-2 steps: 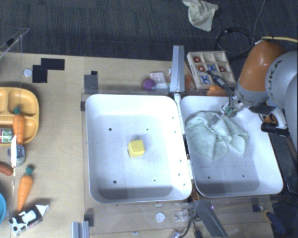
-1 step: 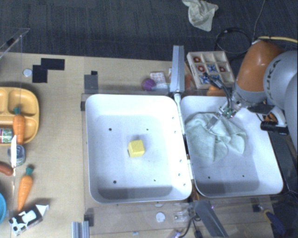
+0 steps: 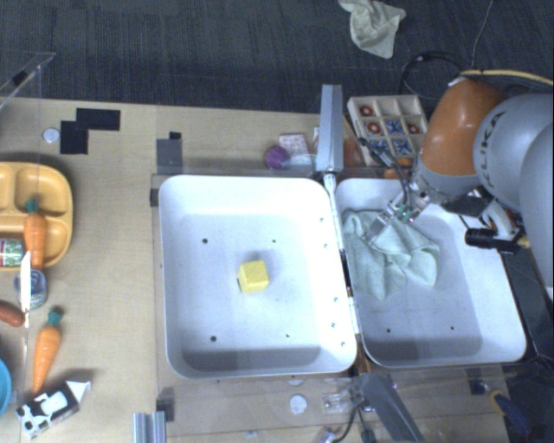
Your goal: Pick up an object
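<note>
While the arm (image 3: 485,147) reaches in over the right bin (image 3: 485,337), its end effector (image 3: 401,213) pinches a fold of the pale green cloth (image 3: 389,260) lying there; a yellow block (image 3: 254,276) sits in the left bin (image 3: 199,346).

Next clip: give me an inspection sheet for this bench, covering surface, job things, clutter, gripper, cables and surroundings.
Surface: tan bench bearing left white bin and right white bin.
Job's things: small yellow block lying mid-left bin; crumpled pale green cloth in right bin.
Clutter: yellow divided tray, toy carrots, purple ball.
Gripper: two-finger gripper at the cloth's upper edge.
Cables: black cable looping behind the arm.
Surroundings: dark carpet with a rag.
</note>
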Available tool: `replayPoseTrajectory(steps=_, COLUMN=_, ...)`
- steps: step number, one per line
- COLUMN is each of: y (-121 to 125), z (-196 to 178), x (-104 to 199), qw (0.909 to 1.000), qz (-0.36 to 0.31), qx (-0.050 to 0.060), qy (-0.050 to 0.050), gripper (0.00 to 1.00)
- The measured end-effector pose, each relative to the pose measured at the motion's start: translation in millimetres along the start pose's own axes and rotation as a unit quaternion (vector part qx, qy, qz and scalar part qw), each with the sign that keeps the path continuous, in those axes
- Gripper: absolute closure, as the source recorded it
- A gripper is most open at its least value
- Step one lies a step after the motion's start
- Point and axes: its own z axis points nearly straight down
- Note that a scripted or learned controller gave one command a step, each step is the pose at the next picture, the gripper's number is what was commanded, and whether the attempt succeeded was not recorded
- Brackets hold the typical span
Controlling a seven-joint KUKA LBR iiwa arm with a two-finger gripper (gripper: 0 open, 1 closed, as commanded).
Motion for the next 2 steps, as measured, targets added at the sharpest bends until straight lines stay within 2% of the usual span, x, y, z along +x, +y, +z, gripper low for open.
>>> replayPoseTrajectory(steps=1, y=1.9, z=0.3, x=-5.4, qw=0.9983, qz=-0.057, qx=0.008, qy=0.006, gripper=0.0)
replayPoseTrajectory(steps=2, y=-1.9, z=0.5, x=-3.1, qw=0.9979, qz=-0.064, qx=0.002, qy=0.002, gripper=0.0)
